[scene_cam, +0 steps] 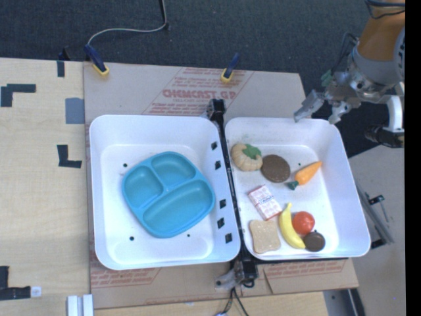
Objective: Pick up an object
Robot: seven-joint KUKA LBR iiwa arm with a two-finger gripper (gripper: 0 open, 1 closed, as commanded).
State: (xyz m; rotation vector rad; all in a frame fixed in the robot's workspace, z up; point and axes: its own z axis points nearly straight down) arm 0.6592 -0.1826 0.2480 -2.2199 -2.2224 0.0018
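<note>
My gripper (321,111) hangs above the far right corner of the right bin (329,132), its two fingers spread open with nothing between them. Below it in that bin lie a carrot (307,173), a brown round patty (275,168), a beige bun with a green top (247,157), a pink-and-white packet (264,202), a slice of bread (264,236), a banana (289,226), a tomato (303,222) and a dark brown lump (314,241). The carrot is the nearest thing to the gripper.
The left bin (105,176) holds a blue divided plate (168,193). A black clip strip (220,170) runs along the seam between the bins. Two blue-and-yellow clamps (97,59) grip the cardboard's far edge. A black cable (158,5) trails on the carpet behind.
</note>
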